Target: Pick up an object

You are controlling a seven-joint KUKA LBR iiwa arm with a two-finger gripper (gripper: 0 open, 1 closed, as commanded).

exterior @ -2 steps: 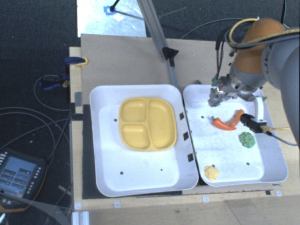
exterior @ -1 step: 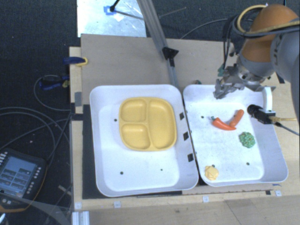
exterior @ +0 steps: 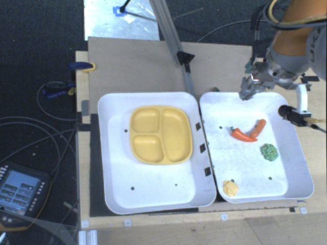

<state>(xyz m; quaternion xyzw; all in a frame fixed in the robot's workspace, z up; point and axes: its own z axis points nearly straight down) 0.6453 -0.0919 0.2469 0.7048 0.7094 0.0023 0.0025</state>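
Observation:
In the right bin (exterior: 286, 188) lie an orange-red curved pepper-like toy (exterior: 249, 132), a green bumpy broccoli-like piece (exterior: 269, 151) and a small pale yellow piece (exterior: 231, 188) near the front left corner. My gripper (exterior: 247, 92) hangs over the bin's far edge, up and slightly left of the orange toy, and apart from all three pieces. Nothing shows between its fingers.
The left bin (exterior: 115, 188) holds a yellow divided plate (exterior: 160, 135) with three compartments. A grey pole (exterior: 168, 29) slants across the back of the bench to a clamp between the bins. Cables and a handheld controller (exterior: 18, 188) lie on the floor at the left.

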